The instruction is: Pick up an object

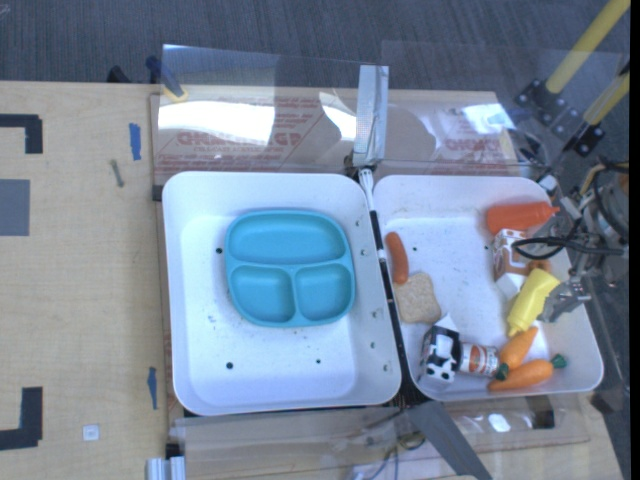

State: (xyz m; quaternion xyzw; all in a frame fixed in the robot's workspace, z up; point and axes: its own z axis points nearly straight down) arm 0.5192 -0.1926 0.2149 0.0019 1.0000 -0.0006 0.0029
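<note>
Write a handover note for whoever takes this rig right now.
Gripper: at the right bin's right edge beside the yellow bottle; finger state unclear, nothing seen held.
Right bin: hot dog, bread slice, toy cow, carrot, orange bottle.
Left bin: blue divided plate.
Done: nothing lifted.
Left: grasp and lift one object.

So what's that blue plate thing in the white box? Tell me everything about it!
The blue plate is a light turquoise tray with rounded corners, smooth like plastic. Raised ridges split it into three sections: one wide one along the far side and two smaller ones along the near side. Nothing lies in any of them. It sits flat, right side up, near the middle of the left bin, resting on the bin's white floor, with small dark specks scattered around it.
</note>
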